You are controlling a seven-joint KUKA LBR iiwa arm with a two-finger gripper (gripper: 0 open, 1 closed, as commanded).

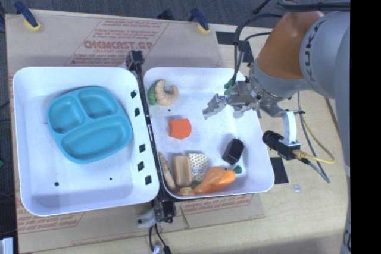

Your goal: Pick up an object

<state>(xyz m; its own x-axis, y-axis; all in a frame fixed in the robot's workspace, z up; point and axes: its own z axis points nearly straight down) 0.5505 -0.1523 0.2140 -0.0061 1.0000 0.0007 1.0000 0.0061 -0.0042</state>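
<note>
Poised over the upper right part of the right bin [256,178], the end effector [215,105] hangs above bare white floor, its fingers pointing left toward the bin's middle. They look slightly spread with nothing between them, though the slant of the view makes the gap hard to judge. No object is held, so the pick is not yet made.

Candidates for the task all lie in the right bin. One orange block [180,128] sits alone near the centre, just left and below the fingertips; it is probably the easiest target, since nothing crowds it. One small black object [233,151] lies below the end effector, also apart from its neighbours. One curled green and tan toy [162,93] rests near the upper left corner. Along the bottom wall a cluster is packed together: one toy carrot [215,179], one hot dog bun-like piece [181,171], one patterned wrapper-like item [199,160], and a few tan pieces by the left wall that are too crowded to count. Their touching would likely make a clean grasp harder there.

The left bin [24,128] holds one blue divided plate [89,124] with three compartments, lying flat. Both bins sit side by side on cardboard [113,41] spread over the worktop [309,211], fixed with two blue clamps [27,16] at the far edge, presumably to keep it from sliding.
</note>
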